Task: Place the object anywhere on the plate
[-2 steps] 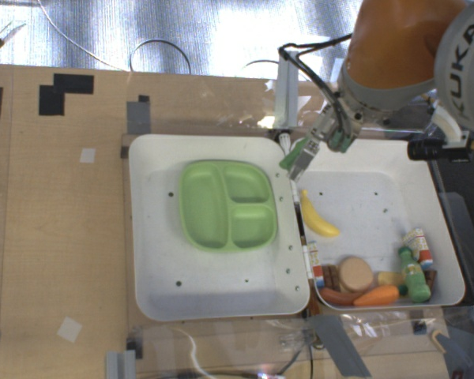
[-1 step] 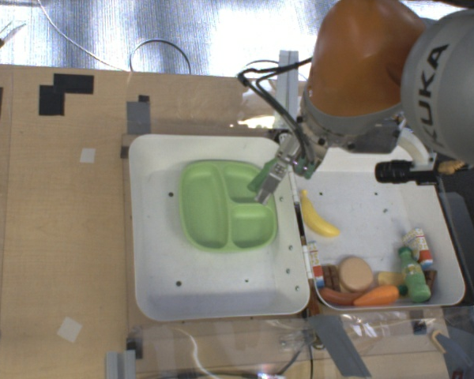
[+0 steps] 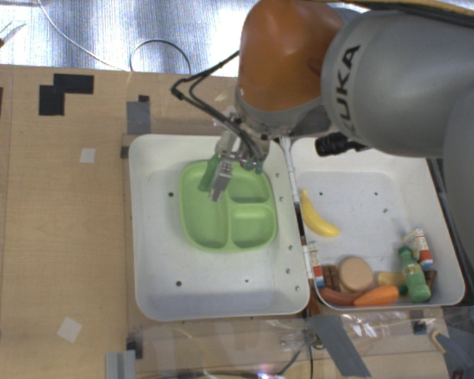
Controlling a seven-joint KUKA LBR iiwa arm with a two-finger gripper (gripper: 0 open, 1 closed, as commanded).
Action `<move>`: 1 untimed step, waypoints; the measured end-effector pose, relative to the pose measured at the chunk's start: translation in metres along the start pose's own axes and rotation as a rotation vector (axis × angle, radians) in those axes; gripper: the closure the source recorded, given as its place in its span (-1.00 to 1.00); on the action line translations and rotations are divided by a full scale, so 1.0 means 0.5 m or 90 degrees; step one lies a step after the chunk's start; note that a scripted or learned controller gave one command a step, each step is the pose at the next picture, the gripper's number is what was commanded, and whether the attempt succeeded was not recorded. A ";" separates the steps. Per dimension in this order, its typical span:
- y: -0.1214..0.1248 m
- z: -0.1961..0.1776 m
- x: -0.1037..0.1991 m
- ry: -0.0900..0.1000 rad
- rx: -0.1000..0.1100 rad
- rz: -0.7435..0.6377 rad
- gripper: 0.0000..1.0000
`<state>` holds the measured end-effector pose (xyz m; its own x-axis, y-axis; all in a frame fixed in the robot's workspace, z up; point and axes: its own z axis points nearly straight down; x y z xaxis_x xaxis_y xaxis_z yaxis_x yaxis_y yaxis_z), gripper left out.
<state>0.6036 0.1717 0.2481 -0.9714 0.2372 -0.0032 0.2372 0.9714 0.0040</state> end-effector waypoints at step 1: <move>-0.002 -0.003 -0.002 -0.002 -0.001 0.002 -1.00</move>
